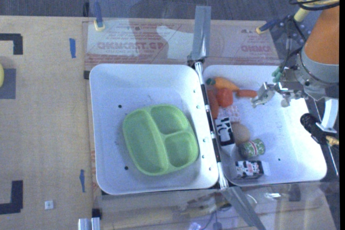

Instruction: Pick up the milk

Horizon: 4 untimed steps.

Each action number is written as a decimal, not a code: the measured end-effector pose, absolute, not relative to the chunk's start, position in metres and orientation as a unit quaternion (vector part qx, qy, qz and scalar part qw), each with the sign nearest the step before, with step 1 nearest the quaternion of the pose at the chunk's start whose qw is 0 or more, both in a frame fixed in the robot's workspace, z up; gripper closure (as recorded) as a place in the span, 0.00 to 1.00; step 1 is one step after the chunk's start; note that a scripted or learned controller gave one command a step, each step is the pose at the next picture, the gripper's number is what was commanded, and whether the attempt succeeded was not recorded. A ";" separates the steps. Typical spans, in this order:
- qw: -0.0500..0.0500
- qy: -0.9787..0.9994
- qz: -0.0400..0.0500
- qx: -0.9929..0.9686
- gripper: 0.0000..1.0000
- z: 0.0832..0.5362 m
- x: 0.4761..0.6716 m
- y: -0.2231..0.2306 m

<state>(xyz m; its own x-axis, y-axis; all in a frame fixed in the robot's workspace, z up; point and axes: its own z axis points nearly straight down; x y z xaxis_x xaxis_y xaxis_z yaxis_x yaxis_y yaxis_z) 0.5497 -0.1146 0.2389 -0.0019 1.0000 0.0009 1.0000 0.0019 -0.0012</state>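
1. A green divided plate (160,139) is seen in the left bin (108,83).
2. The gripper (264,95) is held above the right bin (296,153); its grip cannot be told.
3. A carrot (226,83) lies at the bin's far left.
4. The milk (249,169) lies at the near edge, just below a green can (252,148).

arm (323,46): cut off by the right edge, only the wrist end in view
gripper (264,95): small and blurred, finger state unreadable
milk (249,169): print too small to read
items along right bin's (302,167) left wall: overlapping, outlines partly hidden
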 end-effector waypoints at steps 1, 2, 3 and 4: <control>0.002 -0.572 0.001 -0.821 0.00 0.139 0.492 -0.099; 0.001 -0.570 0.001 -0.821 1.00 0.148 0.492 -0.100; 0.000 -0.881 0.000 -0.472 1.00 0.185 0.480 -0.078; 0.000 -0.889 0.000 -0.459 1.00 0.184 0.480 0.010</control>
<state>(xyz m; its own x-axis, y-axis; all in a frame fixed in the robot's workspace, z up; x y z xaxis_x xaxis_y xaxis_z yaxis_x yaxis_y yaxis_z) 0.4797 0.0097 0.1845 -0.5789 0.8154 0.0010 0.8154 0.5789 0.0003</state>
